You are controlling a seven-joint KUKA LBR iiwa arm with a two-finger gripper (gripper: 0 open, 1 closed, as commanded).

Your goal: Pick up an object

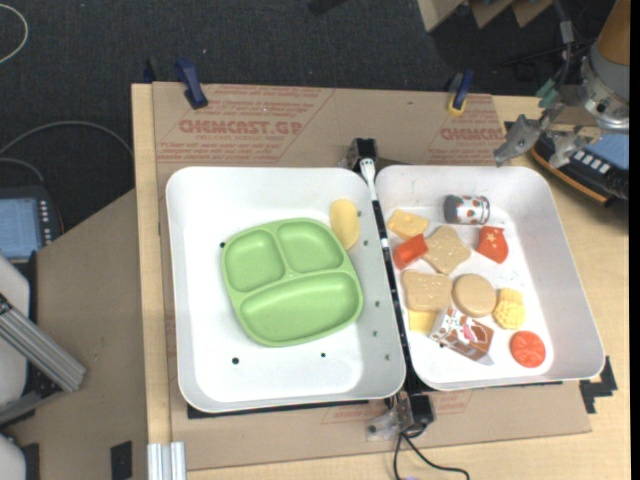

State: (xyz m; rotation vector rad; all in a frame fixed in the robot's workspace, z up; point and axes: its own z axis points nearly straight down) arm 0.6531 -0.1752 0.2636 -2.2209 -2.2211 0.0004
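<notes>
**Across the worktop: two bins, one tray, a heap of toy food**

Across the worktop (300,118), which is covered by a brown printed board, two shallow white bins sit side by side and touch along their inner edges. Inside the left bin (195,268) lies a green divided tray (290,281), tilted slightly, with three compartments. A pale yellow toy piece (345,222) rests just beside the tray's upper right corner, against the bin's right wall.

Toward the right, the right bin (565,268) holds the pickable objects in a loose cluster. Two tan crackers (447,249) lie near the middle, with a round tan biscuit (473,294) touching the lower one. A brown and white packet (464,335) lies below them. A small grey and red can (466,209) lies on its side near the top. An orange-red wedge (410,252), a red strawberry piece (492,243), a yellow corn piece (509,309) and a red tomato slice (528,348) are scattered around.

Up at the right edge, the arm (605,78) hangs above the bin's far corner, well apart from the objects. Its gripper (520,140) points left; whether the jaws are spread or pressed together cannot be told.
</notes>
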